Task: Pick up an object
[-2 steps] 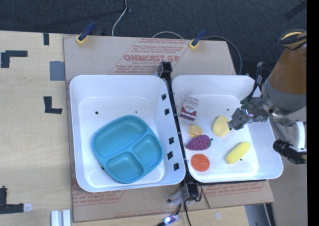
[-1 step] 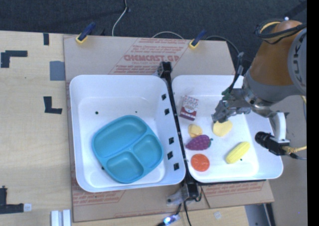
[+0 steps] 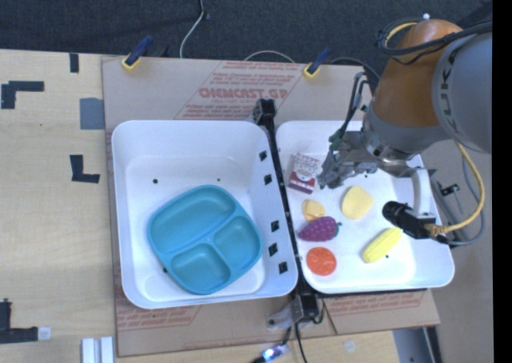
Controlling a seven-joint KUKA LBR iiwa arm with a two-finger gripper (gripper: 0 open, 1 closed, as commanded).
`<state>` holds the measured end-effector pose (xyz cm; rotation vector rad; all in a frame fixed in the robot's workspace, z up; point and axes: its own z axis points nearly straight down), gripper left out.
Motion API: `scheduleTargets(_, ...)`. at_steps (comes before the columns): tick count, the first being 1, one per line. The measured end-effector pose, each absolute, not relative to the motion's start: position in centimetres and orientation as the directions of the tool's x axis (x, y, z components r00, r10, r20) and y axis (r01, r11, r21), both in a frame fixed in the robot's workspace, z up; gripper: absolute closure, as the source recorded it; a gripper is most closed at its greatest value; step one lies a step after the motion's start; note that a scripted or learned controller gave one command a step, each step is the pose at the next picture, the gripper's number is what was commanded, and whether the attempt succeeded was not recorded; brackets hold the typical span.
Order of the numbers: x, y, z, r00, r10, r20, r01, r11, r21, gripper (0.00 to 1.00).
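The right bin (image 3: 416, 273) holds several toy foods: a small red-and-white packet (image 3: 304, 172), a yellow piece (image 3: 313, 209), a purple grape bunch (image 3: 318, 229), a red-orange tomato (image 3: 322, 261), a pale yellow lemon-like piece (image 3: 357, 202) and a yellow corn cob (image 3: 381, 245). My gripper (image 3: 336, 171) hangs over the bin's upper middle, just right of the packet and above the lemon-like piece. Nothing shows between its fingers.
The left bin (image 3: 132, 153) holds a blue three-compartment plate (image 3: 205, 238). A black divider (image 3: 272, 185) runs between the bins. A black cylindrical part of the arm (image 3: 404, 220) sits over the right bin near the corn. Cables trail on the right.
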<state>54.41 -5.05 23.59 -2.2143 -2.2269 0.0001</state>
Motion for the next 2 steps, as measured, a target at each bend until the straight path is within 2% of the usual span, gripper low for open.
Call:
scheduleTargets(1, 55.3, -0.4, 23.7, -0.006, 1.0, 0.001, 1.0, 0.006, -0.002, 1.0)
scheduleTargets(2, 57.0, 5.2, 22.3, -0.007, 1.0, 0.001, 1.0, 0.007, -0.002, 1.0)
